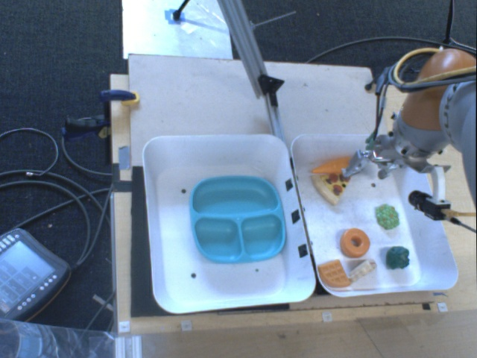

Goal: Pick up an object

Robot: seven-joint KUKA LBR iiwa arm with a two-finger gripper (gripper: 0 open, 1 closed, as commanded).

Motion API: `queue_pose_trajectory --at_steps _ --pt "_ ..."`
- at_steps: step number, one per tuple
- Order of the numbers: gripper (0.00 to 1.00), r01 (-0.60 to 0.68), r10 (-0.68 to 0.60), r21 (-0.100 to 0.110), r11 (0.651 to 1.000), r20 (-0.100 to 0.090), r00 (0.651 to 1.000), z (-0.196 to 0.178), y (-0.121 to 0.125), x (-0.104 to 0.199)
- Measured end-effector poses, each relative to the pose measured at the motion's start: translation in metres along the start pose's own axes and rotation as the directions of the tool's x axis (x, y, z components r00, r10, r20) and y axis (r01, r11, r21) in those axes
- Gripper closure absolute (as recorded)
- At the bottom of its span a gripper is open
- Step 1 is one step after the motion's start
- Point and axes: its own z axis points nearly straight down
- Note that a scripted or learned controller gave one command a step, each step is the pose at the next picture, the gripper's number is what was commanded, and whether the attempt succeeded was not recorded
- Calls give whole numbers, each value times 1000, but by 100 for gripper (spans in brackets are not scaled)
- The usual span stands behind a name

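Camera view: gripper (356, 162) by pizza slice (330, 185); donut (355, 242), broccoli (397, 257) nr.

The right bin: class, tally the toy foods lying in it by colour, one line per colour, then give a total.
Orange: 3, carrot, doughnut, waffle
Green: 2, light green ball, dark green broccoli
Yellowish: 1, pizza slice
Pale tan: 1, small piece
Total: 7
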Motion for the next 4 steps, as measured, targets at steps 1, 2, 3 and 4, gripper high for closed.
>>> queue_pose_trajectory --at_steps 1,2,3,4 --pt "0 1 -1 -4 1000 -1 1000 16 2 0" --pt "100 3 -3 -10 1000 1 1000 3 4 0" --pt "100 -1 1 -11 1000 2 1000 -63 9 -1" --pt "100 0 0 -12 1000 2 1000 -128 9 3"
